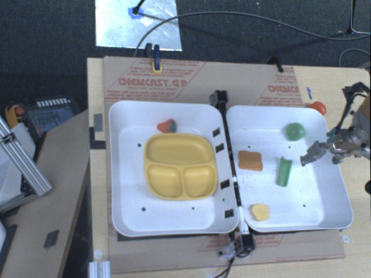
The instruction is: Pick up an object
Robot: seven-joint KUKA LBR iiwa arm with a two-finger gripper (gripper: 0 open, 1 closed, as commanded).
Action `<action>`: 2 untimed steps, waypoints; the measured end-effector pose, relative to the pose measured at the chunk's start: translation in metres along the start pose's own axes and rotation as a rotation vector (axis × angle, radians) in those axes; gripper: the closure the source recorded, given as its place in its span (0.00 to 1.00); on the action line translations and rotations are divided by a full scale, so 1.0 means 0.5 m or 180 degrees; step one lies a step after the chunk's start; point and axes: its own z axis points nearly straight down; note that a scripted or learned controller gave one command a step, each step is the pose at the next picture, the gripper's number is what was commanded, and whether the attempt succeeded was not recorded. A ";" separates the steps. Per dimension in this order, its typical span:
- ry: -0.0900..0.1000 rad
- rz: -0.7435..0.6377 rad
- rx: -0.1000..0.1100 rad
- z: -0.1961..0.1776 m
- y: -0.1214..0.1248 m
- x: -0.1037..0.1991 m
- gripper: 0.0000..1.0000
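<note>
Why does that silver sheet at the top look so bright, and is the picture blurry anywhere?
Camera view: the silver sheet reflects overhead light as glare; the bins look evenly lit with faint shadows; the gripper at the right is slightly soft.

Tray (177, 169) in left bin (124, 172)

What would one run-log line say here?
claw: over right bin, holding nothing | nearest: green stick | left bin: yellow tray

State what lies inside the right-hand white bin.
The right bin holds a green ball, an orange-brown block, a green stick and a yellow piece. The gripper covers part of the bin's right side.
</note>
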 end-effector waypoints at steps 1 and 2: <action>-0.0008 -0.0011 -0.0037 -0.012 0.005 0.001 0.00; -0.0003 -0.0006 -0.0023 0.110 0.016 0.006 0.00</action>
